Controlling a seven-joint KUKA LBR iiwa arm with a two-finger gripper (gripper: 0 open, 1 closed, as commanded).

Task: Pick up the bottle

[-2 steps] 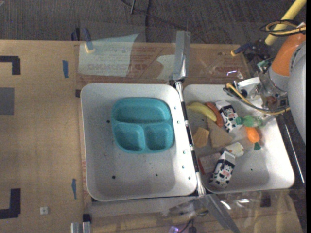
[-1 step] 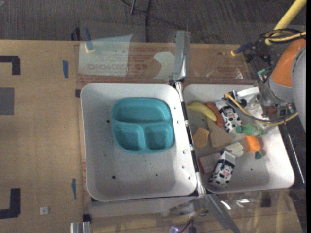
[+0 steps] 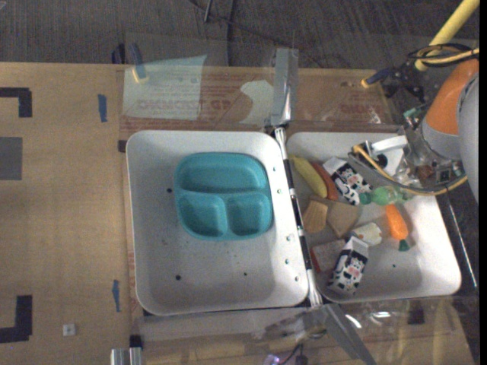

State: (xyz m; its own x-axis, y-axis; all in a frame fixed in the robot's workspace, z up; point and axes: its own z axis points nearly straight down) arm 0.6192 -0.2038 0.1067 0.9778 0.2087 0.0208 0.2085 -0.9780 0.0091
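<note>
Grey, orange-banded arm (image 3: 453, 101) with claw (image 3: 413, 172), width impossible to tell; seemingly mid-approach, next needing descent toward eight o'clock onto small green plastic bottle (image 3: 386, 196).

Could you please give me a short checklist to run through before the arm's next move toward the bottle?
1. Bottle located: cannot tell. A green object in the right bin may be it, but it is too small to identify.
2. Arm over the correct bin: ok. The arm hangs above the right bin's upper right part.
3. Space around the green object: not ok. A cow-print carton and the carrot lie close beside it.
4. Cable clearance: cannot tell. A yellow cable loops low near the green object.
5. Left bin uninvolved: ok. It holds a teal divided tray.
</note>
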